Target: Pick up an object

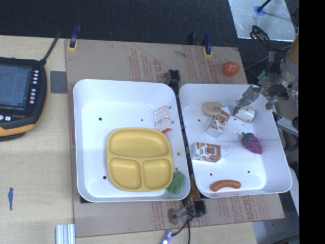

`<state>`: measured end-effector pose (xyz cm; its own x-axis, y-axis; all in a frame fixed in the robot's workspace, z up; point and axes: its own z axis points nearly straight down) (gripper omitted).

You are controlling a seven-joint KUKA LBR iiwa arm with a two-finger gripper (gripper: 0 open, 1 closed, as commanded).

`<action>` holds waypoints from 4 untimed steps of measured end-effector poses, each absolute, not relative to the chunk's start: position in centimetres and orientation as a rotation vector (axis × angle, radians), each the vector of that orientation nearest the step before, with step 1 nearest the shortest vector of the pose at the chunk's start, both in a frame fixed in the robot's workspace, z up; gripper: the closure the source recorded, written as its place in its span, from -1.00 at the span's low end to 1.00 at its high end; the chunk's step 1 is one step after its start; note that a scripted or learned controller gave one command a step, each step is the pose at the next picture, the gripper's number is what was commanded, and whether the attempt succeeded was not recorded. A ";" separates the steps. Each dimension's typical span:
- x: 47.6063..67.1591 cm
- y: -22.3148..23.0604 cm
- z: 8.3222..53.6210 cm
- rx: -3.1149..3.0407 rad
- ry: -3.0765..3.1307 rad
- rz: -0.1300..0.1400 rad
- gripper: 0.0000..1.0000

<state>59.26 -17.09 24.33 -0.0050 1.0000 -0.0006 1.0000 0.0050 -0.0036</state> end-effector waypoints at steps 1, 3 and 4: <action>64.2 -15.3 15.7 -2.213 -2.226 0.007 -1.00; 65.6 -12.4 9.2 -2.211 -2.226 0.008 -1.00; 65.6 -12.5 10.3 -2.208 -2.227 0.010 1.00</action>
<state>65.61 -12.47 10.27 -0.0086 1.0000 -0.0010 0.9999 0.0086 -0.0082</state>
